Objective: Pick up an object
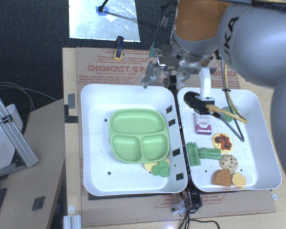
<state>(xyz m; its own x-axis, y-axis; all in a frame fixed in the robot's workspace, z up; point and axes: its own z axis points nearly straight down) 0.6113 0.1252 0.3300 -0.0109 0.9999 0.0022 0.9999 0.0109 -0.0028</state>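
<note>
Item: red-and-white packet (203, 123), upper part of the right bin (260, 128), near the claw (163, 79) at the bins' far rim; you cannot tell the claw's state. Probably light, stiff, flat: grip it across its narrow sides.

Green tray (133, 123), white bins (96, 128) (tan speckled cookie (228, 162))

**Surroundings: fixed items only**

2 white bins, left bin (93, 128) and right bin (263, 149), sit side by side on a cardboard sheet (109, 67) printed in red. The cardboard lies on the tan table (43, 166). Blue-and-yellow clamp (118, 49) at the cardboard's far edge. Beyond it, silvery sheet (112, 20) on the dark floor (24, 32). Aluminium strut (14, 137) at left.
</note>
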